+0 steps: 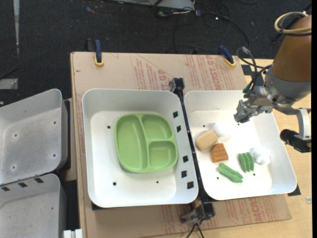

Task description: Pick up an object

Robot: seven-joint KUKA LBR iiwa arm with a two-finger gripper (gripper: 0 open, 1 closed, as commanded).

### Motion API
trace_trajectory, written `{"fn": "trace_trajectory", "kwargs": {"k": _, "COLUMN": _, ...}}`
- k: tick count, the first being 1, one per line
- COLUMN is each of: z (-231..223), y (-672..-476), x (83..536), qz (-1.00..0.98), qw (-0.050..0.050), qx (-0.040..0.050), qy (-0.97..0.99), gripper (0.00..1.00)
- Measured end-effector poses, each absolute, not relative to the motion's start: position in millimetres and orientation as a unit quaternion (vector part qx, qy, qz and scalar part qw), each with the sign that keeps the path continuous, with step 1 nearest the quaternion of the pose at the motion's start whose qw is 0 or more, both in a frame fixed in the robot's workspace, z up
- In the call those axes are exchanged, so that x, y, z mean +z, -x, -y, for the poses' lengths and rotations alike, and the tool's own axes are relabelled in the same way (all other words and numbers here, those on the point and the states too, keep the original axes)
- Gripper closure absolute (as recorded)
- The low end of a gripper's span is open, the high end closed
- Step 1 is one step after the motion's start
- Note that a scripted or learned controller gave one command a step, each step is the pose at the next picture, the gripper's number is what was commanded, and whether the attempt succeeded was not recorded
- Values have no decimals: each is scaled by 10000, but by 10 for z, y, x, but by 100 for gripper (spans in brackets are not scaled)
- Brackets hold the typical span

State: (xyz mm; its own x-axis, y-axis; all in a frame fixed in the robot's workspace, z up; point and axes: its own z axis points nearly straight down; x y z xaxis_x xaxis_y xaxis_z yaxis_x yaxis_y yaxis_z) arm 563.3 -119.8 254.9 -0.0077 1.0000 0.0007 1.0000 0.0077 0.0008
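The camera view looks down on a worktop (129, 68) covered with printed cardboard, bearing two shallow white bins side by side. The left bin (94, 148) holds a green divided plate (146, 143) with three compartments, lying flat near the bin's middle.

The right bin (277, 133) holds several small items. A tan bread-like piece (206, 140) lies toward the bin's left side, with an orange waffle-like square (219, 153) just beside it, below and to its right. A pale white item (219, 130) rests just above the bread piece. Lower in the bin lies a green pod-shaped piece (230, 172), and near it to the right a second green piece (245, 161) with ridges. A white lumpy item (260, 156) sits right beside that ridged piece.

The arm reaches in from the right, its orange band high at the frame's edge. The end effector (244, 113) hangs over the upper part of the right bin, above and apart from the items; whether it is wide or narrow cannot be told, and nothing is seen in it.
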Motion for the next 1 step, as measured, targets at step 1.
{"fn": "trace_trajectory", "kwargs": {"k": 1, "z": 614, "y": -5726, "x": 2569, "qz": -7100, "qw": -1, "qx": 7, "qy": -7042, "gripper": 100}}
